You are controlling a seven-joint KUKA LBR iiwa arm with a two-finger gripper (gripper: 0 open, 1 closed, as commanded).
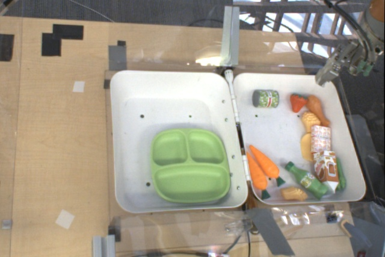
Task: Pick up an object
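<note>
My gripper (334, 67) hangs at the upper right, above the far right corner of the right bin (274, 123), with nothing between its fingers that I can see. In that bin lie a small green can (265, 99), a red-and-orange piece (299, 103), a tan pastry-like piece (315, 108), two carrots (262, 167), a green bottle (305, 180), a striped packet (320, 138) and a brown-and-white carton (326, 167). Nearest the gripper are the red piece and the tan piece below it.
The left bin (138, 105) holds a green divided plate (190, 165). A metal post (230, 36) stands behind the seam between the bins. Bare wooden bench (54, 147) stretches to the left. A small tan piece (294, 193) sits at the right bin's front edge.
</note>
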